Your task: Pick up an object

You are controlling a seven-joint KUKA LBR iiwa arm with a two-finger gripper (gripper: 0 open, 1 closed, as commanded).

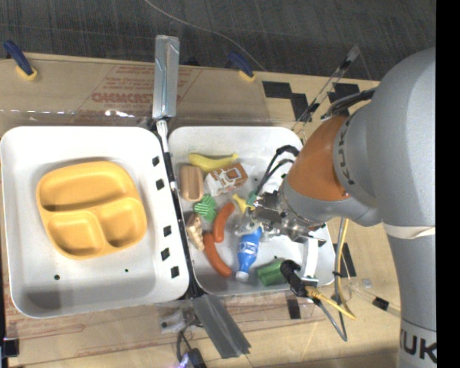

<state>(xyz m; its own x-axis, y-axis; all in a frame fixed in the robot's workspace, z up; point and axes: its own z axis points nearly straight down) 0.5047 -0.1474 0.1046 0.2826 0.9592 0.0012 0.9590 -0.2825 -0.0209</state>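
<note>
The right bin (215, 138) holds several small toys: a yellow banana (211, 160), a tan bread piece (189, 181), a brown-and-white packet (228, 179), a green ridged piece (206, 206), an orange-red sausage (223, 220), a second orange sausage (216, 257), a blue bottle with a white cap (248, 252) and a green block (271, 273). My gripper (262, 215) hangs low over the middle of this bin, just above the blue bottle and right of the sausage. The wrist hides its fingers.
The left bin (23, 282) contains a yellow divided tray (90, 205). A grey divider with black clips (169, 205) runs between the bins. The arm's orange band (322, 167) and grey body cover the right bin's right side. Cables lie at the bench's lower right.
</note>
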